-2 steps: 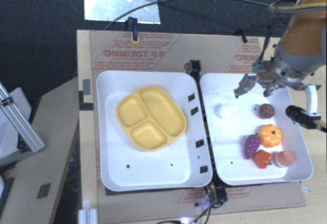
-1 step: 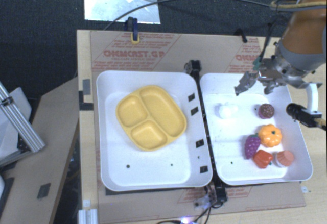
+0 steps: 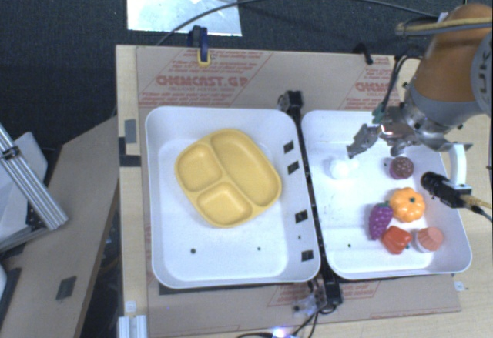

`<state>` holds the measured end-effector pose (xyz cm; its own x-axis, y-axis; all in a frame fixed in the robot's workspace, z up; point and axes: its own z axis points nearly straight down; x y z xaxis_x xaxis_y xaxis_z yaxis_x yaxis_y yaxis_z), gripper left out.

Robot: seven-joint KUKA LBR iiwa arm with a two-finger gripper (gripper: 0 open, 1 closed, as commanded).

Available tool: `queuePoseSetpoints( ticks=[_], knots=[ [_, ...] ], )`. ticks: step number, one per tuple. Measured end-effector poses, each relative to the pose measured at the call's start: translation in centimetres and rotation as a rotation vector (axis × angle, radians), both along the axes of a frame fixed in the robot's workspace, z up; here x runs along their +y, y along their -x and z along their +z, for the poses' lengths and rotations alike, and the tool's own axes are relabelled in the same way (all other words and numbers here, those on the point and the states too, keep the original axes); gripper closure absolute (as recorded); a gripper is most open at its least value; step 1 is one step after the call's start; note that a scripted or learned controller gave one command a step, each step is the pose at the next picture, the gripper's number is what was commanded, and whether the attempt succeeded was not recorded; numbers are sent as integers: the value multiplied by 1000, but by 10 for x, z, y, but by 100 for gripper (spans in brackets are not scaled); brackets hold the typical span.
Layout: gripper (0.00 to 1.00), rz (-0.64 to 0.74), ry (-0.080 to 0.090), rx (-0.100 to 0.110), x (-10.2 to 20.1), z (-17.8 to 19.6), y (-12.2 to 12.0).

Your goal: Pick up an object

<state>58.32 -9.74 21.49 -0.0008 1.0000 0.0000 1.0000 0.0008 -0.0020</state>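
Note:
The right bin (image 3: 339, 256) holds several toy foods. A small white piece (image 3: 340, 168) lies near its left wall and a dark maroon round piece (image 3: 400, 168) sits to the right of it. An orange pumpkin (image 3: 407, 204), purple grapes (image 3: 379, 220), a red piece (image 3: 396, 239) and a pink-and-white round piece (image 3: 430, 239) cluster toward the front right. My gripper (image 3: 378, 147) hangs over the back of this bin, above and between the white and maroon pieces. Its fingers are spread open with nothing between them.
A yellow divided plate (image 3: 227, 176) lies in the left bin (image 3: 166, 252). A black clamp bar (image 3: 302, 182) runs between the two bins. A black cylinder on the arm (image 3: 441, 189) juts over the right bin's right side. Cables cross behind the bins.

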Motion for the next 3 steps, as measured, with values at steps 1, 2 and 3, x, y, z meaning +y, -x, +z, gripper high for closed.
queuePoseSetpoints(
  ticks=[1, 2, 3],
  knots=[
    [0, 0, 0, 0, -4, -42, 1],
    [0, 0, -1, 3, -5, -104, 6],
    [100, 0, 1, -5, -5, -90, 4]
  ],
)
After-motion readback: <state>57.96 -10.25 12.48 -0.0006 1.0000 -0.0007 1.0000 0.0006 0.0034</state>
